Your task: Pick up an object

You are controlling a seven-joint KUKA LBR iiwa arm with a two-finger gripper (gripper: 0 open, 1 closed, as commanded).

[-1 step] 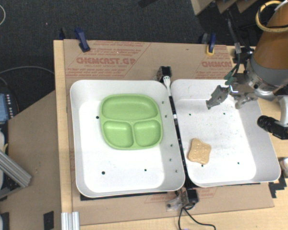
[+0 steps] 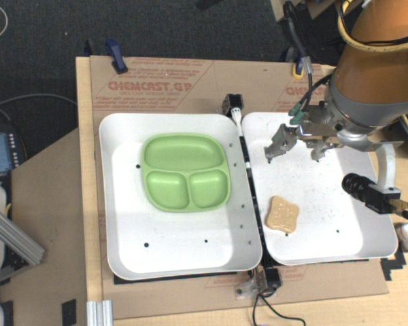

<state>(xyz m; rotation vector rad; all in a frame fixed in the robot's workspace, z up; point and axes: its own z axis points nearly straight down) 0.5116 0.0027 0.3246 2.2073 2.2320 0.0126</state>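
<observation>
A small tan cracker-shaped object (image 2: pixel 283 215) lies flat in the right bin (image 2: pixel 340 246), near that bin's front left. My gripper (image 2: pixel 297 150) hangs over the back part of the same bin, above and behind the tan object and apart from it. Its two fingers (image 2: pixel 277 148) are spread, with only bare bin floor showing between them. A green divided plate (image 2: pixel 186 172) rests in the left bin (image 2: pixel 122 209).
The two bins meet along a black-clipped divider (image 2: pixel 247 175). A black cylindrical fitting (image 2: pixel 362 187) sticks over the right bin's right side. Cardboard (image 2: pixel 156 80) lies under both bins, with clamps at its back edge.
</observation>
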